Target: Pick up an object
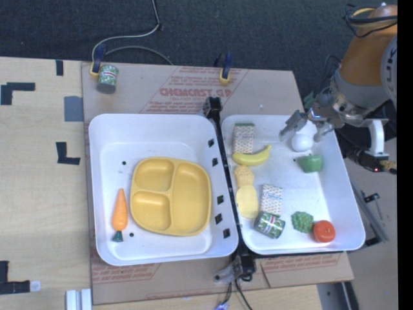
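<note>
Yellow tray (171, 196), orange carrot (120, 210), yellow banana (251, 156), red tomato (323, 230).

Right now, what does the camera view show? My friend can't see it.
A robot arm reaches from the right, its gripper over a white object in the right bin, which holds a banana, tomato and other play food. The left bin holds a yellow plate and a carrot.

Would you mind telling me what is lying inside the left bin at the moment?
The left bin holds a yellow divided plate and an orange toy carrot lying beside the plate's left edge. Whatever might sit under the plate is covered and cannot be seen.
</note>
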### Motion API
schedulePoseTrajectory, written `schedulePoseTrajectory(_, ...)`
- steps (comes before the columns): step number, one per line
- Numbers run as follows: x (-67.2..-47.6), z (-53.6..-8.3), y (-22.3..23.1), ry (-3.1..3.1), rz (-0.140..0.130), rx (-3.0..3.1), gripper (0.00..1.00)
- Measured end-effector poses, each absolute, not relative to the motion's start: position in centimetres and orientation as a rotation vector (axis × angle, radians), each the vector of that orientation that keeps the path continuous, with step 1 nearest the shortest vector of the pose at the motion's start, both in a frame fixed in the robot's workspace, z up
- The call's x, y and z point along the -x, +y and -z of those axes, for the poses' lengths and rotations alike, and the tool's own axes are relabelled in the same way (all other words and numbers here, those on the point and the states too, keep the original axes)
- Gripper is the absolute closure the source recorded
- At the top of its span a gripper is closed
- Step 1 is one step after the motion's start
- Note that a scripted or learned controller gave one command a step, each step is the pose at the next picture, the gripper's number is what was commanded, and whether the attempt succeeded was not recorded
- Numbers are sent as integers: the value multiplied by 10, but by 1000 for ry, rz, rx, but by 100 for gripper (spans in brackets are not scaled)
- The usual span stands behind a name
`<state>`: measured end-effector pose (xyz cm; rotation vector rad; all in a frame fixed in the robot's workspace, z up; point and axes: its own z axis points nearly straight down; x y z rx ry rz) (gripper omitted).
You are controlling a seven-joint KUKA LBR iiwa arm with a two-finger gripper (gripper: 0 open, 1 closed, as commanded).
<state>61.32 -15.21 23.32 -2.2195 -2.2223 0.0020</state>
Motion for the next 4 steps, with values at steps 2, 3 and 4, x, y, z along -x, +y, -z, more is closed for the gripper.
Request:
schedulePoseTrajectory(2, -504, -92, -106, -2232, 22, 2233, 0)
schedulePoseTrajectory(3, -582, -87, -110, -2228, 6, 2223, 0)
schedulePoseTrajectory(4, -641, -85, -99, -2226, 2, 2221, 0)
